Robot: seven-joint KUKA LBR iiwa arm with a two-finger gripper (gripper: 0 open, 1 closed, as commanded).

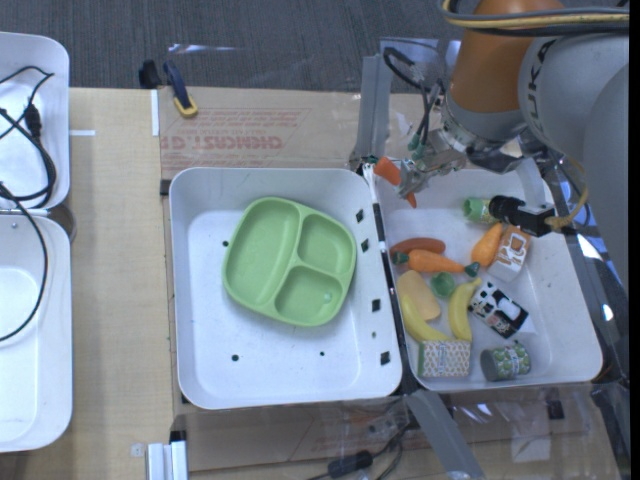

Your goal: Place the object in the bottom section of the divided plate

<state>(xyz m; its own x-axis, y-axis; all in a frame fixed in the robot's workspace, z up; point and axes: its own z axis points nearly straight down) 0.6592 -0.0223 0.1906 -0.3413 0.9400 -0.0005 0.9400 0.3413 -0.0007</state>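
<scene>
1. Nearest me, along the front wall of the right bin (560,373), I see a tan woven block (446,358) and a grey-green can (507,361) lying side by side; the can's label is too small to read.
2. Just behind them lie a yellow banana (460,310), a paler yellow piece (418,304) and a black-and-white carton (498,309).
3. Further back sit an orange carrot (437,262), a red sausage (418,245) touching it, and a small white-and-orange box (511,252).
4. In the left bin (195,298), the green divided plate (290,260) rests tilted, all three sections bare.
5. At the far edge, the gripper (408,178) hangs over the right bin's back left corner — a small orange-red object (390,171) shows at its tip, but cables and blur stop me telling whether the fingers are clenched on it or released.
6. The arm's orange band (497,43) is cut off at the top — the wrist hides the bin's back wall.
</scene>
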